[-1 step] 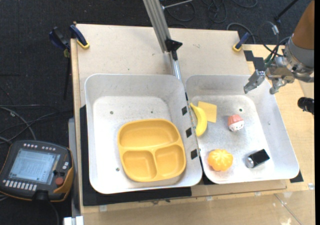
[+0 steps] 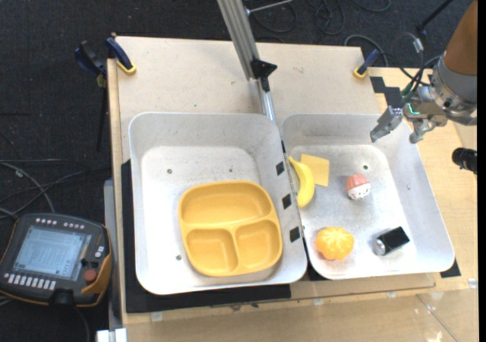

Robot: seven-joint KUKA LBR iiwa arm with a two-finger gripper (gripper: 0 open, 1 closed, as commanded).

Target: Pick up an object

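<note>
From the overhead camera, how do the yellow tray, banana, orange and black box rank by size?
1. Yellow tray, by far the largest.
2. Banana.
3. Orange, close to the banana, so this order is unsure.
4. Black box, smallest.

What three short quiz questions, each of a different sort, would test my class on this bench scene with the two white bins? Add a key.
1. True or false: the yellow divided plate lies in the left bin.
2. Which lies nearest the banana? A) yellow block B) orange C) black box
3. Is the gripper holding anything?

Key: 1 true; 2 A; 3 no, its open fingers hover above the right bin's far corner.
</note>
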